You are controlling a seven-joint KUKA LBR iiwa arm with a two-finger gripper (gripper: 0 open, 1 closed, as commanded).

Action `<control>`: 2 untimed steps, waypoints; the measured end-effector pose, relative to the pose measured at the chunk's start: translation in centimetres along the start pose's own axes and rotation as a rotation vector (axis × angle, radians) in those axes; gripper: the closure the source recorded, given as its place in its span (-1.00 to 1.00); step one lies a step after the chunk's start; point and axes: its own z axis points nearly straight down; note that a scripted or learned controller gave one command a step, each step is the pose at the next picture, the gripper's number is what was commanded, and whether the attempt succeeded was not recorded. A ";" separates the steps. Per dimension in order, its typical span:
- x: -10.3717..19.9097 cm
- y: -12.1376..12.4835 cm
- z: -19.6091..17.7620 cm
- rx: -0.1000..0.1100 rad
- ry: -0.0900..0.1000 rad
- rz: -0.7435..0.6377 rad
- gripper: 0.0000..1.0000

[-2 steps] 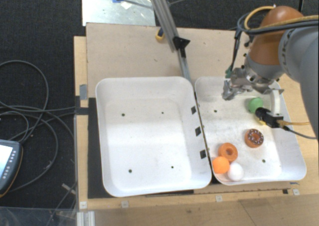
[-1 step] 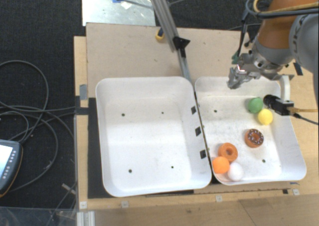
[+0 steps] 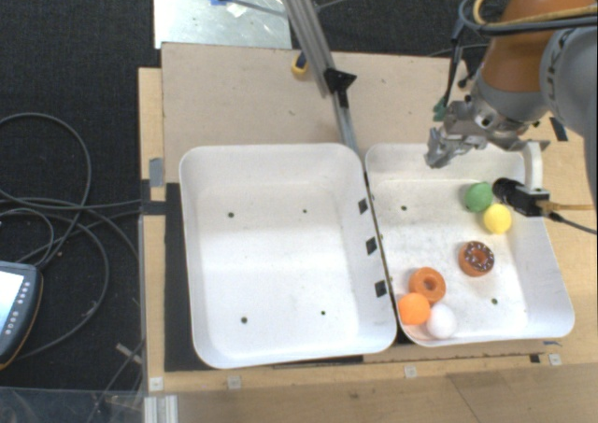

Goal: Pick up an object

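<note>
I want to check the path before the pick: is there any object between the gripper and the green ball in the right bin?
Nothing visible does. The gripper hangs over the right bin's far edge, and the floor between it and the green ball is bare. The yellow ball lies beyond the green one.

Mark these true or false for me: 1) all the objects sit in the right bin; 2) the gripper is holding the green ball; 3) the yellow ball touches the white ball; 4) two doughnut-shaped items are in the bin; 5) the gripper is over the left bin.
1) True: all the objects lie in the right bin.
2) False: the gripper hangs apart from the green ball, to its left.
3) False: the yellow ball lies beside the green ball; the white ball lies by the orange ball.
4) True: an orange ring and a brown doughnut.
5) False: it is over the right bin's far edge.
</note>
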 end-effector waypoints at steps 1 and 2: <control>5.3 -2.3 -1.1 0.003 0.003 -0.005 1.00; 10.2 -4.8 -0.5 0.005 0.003 -0.005 1.00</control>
